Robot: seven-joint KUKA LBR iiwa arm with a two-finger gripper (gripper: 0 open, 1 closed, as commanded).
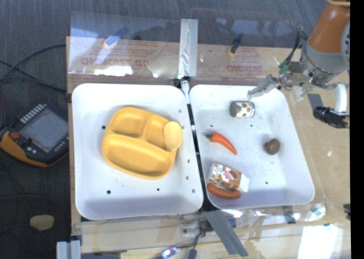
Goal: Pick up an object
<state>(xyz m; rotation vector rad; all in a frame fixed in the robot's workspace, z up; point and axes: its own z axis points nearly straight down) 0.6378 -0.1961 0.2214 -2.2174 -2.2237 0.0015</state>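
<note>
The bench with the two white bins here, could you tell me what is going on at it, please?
A grey and orange arm reaches in from the right, its end effector hovering at the right bin's far edge, near a small can. That bin also holds a carrot, a brown ball, a small carton and a sausage. The left bin holds a yellow divided tray. Nothing is being held.

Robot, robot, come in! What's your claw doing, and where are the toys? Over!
Gripper hovers at right bin's far corner, holding nothing. Small can lies just below it. Carrot, brown ball, carton farther off. Nothing blocking.
</note>
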